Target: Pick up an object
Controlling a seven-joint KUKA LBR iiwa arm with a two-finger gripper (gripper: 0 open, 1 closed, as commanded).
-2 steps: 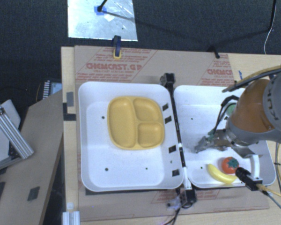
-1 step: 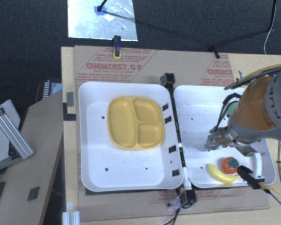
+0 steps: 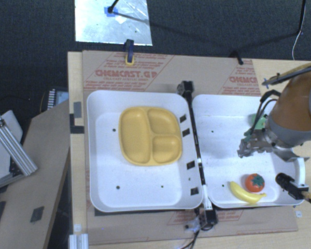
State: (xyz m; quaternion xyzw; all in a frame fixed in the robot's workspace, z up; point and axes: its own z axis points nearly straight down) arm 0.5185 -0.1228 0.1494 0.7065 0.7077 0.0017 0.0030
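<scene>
The arm [image 3: 295, 113] reaches in from the right over the right bin [image 3: 217, 118]; its gripper [image 3: 247, 148] hangs low above the middle of that bin's floor, and the view is too small and dark there to tell how far the fingers stand apart or whether anything sits between them. A tomato [image 3: 254, 182] lies near the bin's front edge; a banana [image 3: 246, 193] lies just beside it, curving along the front wall, touching or nearly touching the tomato; both lie apart from the gripper, towards the front. A green thing [image 3: 259, 121] shows partly behind the arm; what it is cannot be told. The left bin [image 3: 101, 185] holds a yellow divided plate [image 3: 149, 135] with three compartments, lying flat near the middle; both bins rest on the table [image 3: 160, 66].
</scene>
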